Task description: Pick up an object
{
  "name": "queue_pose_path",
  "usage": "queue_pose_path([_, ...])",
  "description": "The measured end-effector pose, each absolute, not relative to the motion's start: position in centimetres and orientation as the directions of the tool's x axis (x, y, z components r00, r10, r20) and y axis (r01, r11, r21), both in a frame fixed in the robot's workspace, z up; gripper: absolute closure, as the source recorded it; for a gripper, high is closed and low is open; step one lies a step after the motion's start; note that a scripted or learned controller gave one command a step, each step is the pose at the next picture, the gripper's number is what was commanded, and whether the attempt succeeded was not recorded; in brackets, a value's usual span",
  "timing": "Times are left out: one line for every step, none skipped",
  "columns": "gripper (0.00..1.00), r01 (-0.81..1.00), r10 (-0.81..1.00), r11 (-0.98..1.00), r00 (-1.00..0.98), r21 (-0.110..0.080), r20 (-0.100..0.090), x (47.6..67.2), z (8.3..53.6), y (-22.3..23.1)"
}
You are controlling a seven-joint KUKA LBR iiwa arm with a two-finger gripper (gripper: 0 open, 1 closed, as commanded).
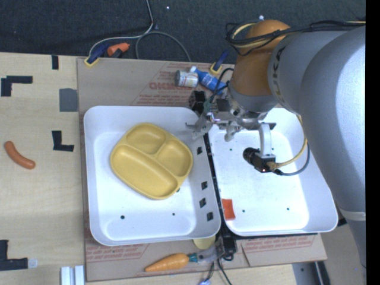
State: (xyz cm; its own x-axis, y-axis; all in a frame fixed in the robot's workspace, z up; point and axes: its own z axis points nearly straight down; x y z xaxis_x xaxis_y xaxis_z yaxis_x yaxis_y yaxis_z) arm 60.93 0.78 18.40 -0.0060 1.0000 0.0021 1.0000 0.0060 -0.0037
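Note:
A yellow divided plate (152, 159) lies tilted in the left white bin (101, 218). A small orange-red block (227, 207) rests near the left wall of the right white bin (309, 215). My gripper (214, 125) hangs over the far end of the wall between the two bins, just right of the plate's far corner. Nothing shows in its grasp. The grey arm and its orange band (255, 64) cover the right bin's far side.
A black piece on a yellow cable (261, 159) hangs from the wrist over the right bin. Outside the bins lie a carrot (168, 262) at the front, a sausage (19, 154) at the left, and a small bottle (187, 78) behind.

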Motion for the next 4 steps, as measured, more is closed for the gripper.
queue_pose_path([0.00, 1.000, 1.000, -0.003, 0.003, -0.004, -0.002, 56.6, 18.4, -3.1])
queue_pose_path([0.00, 1.000, 1.000, -0.003, 0.003, 0.002, -0.003, 62.4, 18.4, -8.7])
queue_pose_path([0.00, 1.000, 1.000, -0.002, 0.002, -0.011, 0.000, 58.5, 11.1, -9.7])
queue_pose_path([0.00, 1.000, 1.000, 0.005, -0.005, 0.004, -0.001, 67.1, 8.3, -10.1])
